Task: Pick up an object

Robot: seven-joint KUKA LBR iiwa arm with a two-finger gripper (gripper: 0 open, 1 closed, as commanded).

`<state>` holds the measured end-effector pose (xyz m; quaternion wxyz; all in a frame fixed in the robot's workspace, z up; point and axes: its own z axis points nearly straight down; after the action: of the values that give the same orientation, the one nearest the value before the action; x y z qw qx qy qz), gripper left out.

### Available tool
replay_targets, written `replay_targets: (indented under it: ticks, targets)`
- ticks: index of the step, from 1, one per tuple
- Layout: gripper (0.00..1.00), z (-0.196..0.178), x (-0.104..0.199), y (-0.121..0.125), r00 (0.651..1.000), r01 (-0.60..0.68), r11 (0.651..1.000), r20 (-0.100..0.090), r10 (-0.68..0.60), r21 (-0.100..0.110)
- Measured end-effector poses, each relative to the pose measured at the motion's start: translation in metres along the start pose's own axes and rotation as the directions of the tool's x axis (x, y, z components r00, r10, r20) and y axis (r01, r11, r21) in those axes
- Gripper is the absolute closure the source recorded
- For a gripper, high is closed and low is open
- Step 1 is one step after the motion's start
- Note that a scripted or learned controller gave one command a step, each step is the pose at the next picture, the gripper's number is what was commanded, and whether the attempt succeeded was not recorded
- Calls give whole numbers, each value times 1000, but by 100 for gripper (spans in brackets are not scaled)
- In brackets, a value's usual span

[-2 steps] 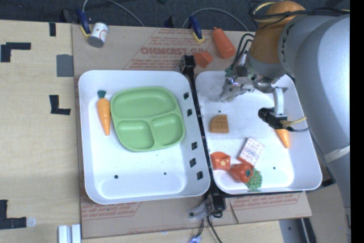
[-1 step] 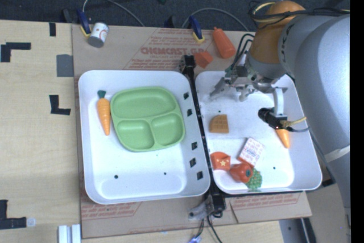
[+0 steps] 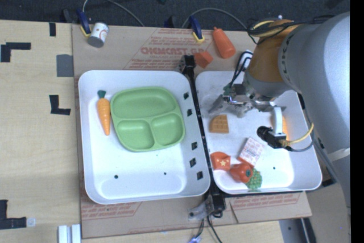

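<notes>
Waffle, the small brown square, is prob the easiest thing to pick. It lies flat in the right bin, near the wall btw the two bins. It sits just below and a bit left of the gripper. So the hand needs to go down and a little left. The waffle is square, so no long side to line up with. I can't tell if the gripper is wide or narrow, the metal bits blur together. Nothing shows held in it.

Going left to right:

The left bin has a toy carrot by its left wall, green top up, tip down. Next to it is a green plate w/ three parts. All three parts have no food in them.

The right bin has the waffle, then a red-orange piece near the bottom. Beside that is a strawberry w/ a green leafy bit. A small pink and white packet lies just above the strawberry. The big grey arm w/ the orange band covers the right side of this bin.

Outside the bins, at the back, an orange toy lies on the cardboard. A small can lies far to the left of it.
</notes>
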<state>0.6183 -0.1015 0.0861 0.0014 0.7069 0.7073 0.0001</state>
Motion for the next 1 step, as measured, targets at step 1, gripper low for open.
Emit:
replay_targets:
  ticks: [1]
  targets:
    - [0,0,3,2,1000,0,1000,0,0,0]
